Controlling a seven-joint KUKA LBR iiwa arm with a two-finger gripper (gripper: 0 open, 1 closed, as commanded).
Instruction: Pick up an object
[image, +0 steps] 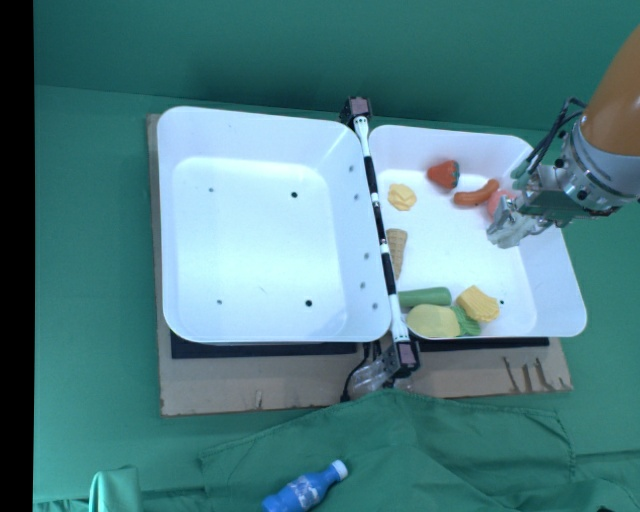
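Camera view has the pincer (508, 226) low over the right bin (555, 290), near its far-right side; whether it is apart or together cannot be told, and nothing shows between its tips. Just beside it toward the bin's far wall lies a sausage (476, 194), with a red pepper (444, 174) beyond that. These look like light, hard plastic toys, probably smooth and apt to slip; the sausage is best taken across its narrow middle. No writing or brand can be read anywhere.
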